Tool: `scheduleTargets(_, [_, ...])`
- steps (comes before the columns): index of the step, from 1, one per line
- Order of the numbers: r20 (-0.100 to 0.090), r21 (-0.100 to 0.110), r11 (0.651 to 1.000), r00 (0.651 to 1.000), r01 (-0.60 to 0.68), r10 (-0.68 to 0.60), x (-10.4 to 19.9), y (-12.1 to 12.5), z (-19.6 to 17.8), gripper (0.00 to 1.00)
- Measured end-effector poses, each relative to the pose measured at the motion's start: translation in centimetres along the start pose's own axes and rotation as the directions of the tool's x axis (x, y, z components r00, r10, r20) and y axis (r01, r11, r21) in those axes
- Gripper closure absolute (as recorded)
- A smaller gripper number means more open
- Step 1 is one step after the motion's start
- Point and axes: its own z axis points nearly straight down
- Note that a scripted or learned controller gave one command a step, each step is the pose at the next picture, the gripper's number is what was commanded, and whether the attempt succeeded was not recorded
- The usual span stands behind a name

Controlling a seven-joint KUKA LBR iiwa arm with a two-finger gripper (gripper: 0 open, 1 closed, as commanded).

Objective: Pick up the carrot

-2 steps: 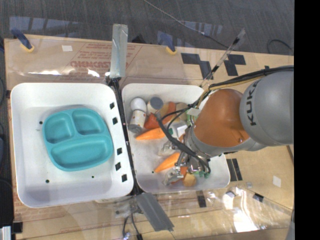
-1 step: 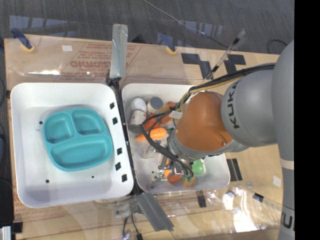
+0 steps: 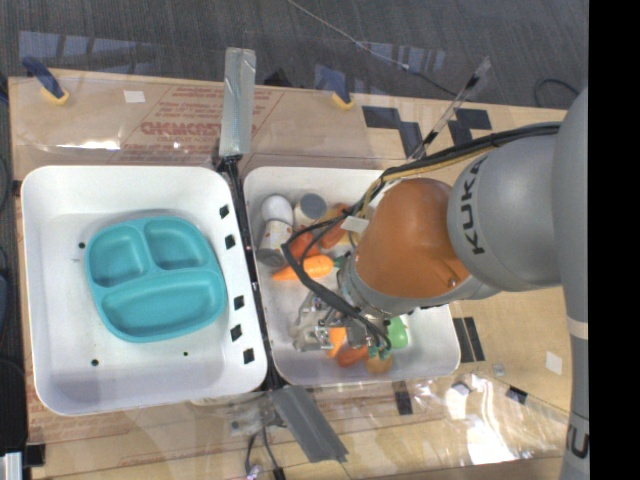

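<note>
The carrot [image 3: 308,267], an orange piece, lies in the right bin [image 3: 432,363] near its middle left, partly under black cables. My gripper [image 3: 330,332] hangs low over the front of that bin, below the arm's orange band. It is a short way in front of the carrot and right over a small orange-red item [image 3: 349,352]. The arm covers much of the bin's right half.
A teal divided plate [image 3: 155,276] lies in the left bin [image 3: 60,368]. In the right bin, a white cylinder [image 3: 276,211] and a grey round piece [image 3: 313,206] sit at the back, and a green item [image 3: 398,333] sits beside the gripper.
</note>
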Motion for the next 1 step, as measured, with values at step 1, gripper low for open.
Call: scheduleTargets(1, [0.016,0.005,0.998,0.998,0.059,-0.059,-1.92,-0.94,-21.90,1.00])
